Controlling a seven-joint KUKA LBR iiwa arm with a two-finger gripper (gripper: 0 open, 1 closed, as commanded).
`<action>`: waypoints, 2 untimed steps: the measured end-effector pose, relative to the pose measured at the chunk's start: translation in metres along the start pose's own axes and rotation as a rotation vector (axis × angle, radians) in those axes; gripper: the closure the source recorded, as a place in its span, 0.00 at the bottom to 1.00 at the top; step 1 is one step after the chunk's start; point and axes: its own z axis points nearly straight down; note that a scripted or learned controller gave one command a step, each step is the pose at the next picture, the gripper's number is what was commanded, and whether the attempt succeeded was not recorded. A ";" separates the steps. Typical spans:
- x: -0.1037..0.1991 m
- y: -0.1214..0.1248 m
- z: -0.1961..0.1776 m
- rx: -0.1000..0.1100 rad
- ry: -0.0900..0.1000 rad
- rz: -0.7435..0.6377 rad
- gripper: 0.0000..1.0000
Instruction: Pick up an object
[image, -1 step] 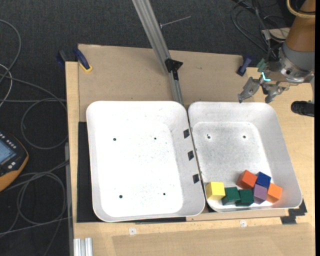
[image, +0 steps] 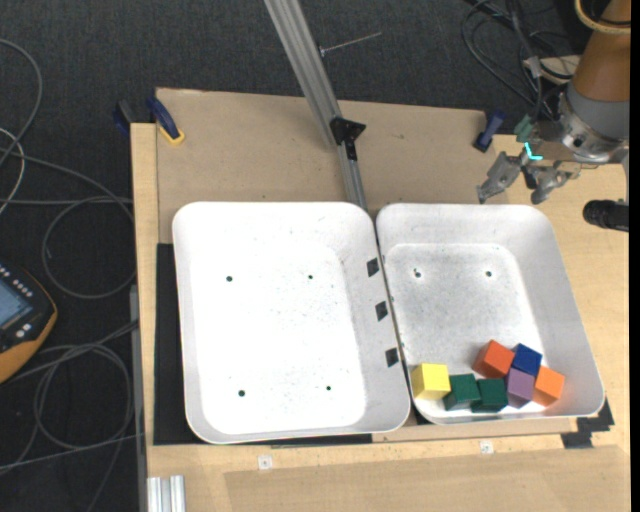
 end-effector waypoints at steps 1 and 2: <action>-0.002 0.007 0.059 0.005 0.001 0.000 0.00; 0.004 0.016 0.112 0.005 0.001 -0.001 0.00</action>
